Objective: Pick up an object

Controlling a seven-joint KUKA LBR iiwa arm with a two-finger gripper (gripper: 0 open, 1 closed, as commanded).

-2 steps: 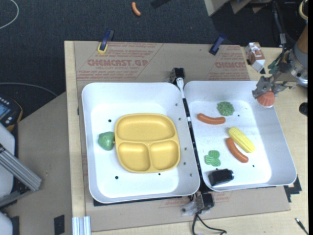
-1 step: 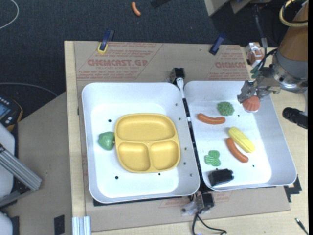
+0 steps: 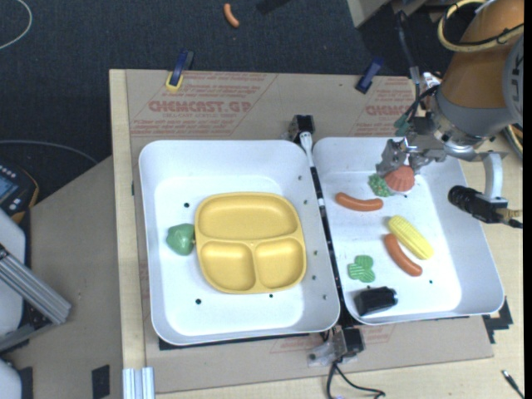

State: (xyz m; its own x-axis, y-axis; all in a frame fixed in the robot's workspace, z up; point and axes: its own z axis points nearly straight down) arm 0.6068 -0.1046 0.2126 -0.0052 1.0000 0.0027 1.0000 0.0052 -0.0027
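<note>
Where tool (image 3: 397,163) hovers: red strawberry toy (image 3: 401,179), green-leaved.

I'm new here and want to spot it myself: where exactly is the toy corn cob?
Look in the right bin. The corn cob lies slantwise near its middle, resting against a sausage. It is the bin's sole yellow, bumpy item.

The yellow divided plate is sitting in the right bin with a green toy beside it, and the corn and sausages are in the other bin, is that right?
Not quite. The camera view shows the yellow divided plate in the left bin, not the right one. The green toy does lie beside it, and the corn and sausages are in the other bin.
</note>
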